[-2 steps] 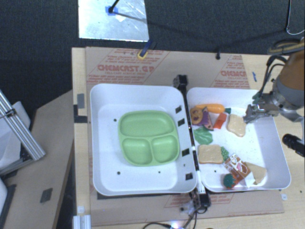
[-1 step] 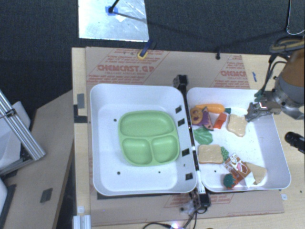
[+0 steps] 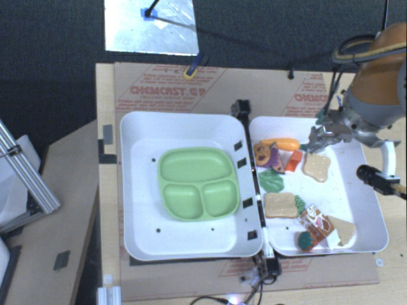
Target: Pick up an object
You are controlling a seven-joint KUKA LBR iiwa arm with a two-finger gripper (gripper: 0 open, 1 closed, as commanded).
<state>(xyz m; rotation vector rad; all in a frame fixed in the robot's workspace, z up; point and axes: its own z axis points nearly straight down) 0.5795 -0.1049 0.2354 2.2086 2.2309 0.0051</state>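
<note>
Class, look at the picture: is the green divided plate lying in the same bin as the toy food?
No. The green divided plate lies in the left bin, while the toy food lies in the right bin.

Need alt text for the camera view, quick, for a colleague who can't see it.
The gripper hangs over the right bin, above toy food piled there. The left bin holds a green divided plate.

Bench (image 3: 89,170), two white bins (image 3: 137,170)
</note>
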